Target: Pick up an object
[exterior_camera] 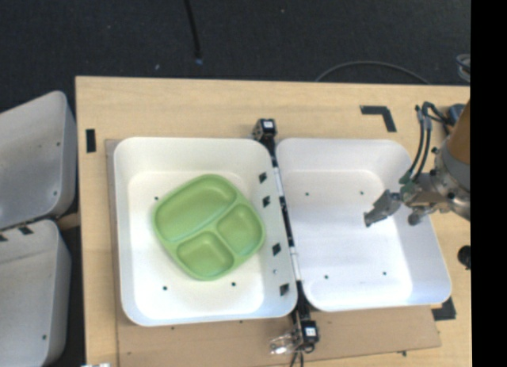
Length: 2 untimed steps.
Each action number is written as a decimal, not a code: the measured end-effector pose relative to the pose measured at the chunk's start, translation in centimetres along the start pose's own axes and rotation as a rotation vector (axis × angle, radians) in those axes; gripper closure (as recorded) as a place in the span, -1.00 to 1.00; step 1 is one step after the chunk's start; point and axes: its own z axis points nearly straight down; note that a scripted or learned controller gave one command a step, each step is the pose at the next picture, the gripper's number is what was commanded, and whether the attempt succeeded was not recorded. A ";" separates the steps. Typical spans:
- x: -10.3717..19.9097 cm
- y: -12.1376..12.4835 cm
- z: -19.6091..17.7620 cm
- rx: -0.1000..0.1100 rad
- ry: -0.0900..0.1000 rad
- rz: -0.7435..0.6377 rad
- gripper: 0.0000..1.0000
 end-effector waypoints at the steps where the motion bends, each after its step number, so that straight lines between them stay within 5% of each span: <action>1: 0.1 0.1 -0.6 -0.010 -0.002 -0.003 -1.00; 2: 0.8 -0.4 4.4 -0.009 -0.001 -0.001 -1.00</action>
